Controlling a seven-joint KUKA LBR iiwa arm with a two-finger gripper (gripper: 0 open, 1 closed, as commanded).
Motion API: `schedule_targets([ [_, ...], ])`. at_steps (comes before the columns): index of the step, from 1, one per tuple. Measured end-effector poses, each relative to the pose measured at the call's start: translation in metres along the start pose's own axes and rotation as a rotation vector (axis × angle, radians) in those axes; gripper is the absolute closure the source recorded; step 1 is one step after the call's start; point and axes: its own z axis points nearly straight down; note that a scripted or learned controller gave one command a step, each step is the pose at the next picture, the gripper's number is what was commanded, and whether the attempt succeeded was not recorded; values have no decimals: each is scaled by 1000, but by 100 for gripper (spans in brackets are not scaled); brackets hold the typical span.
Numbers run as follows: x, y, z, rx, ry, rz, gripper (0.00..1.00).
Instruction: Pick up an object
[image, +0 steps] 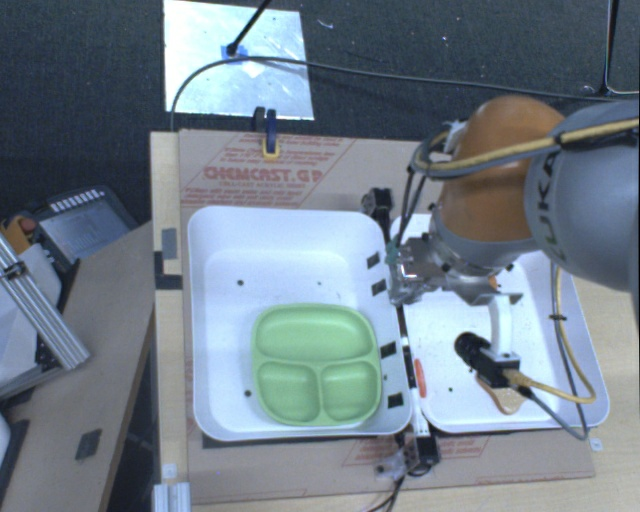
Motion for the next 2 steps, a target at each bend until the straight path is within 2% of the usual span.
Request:
schedule_targets([
  [1,45,-21,4,1,0,0,100],
  [2,43,-20,3,-1,-1,6,0],
])
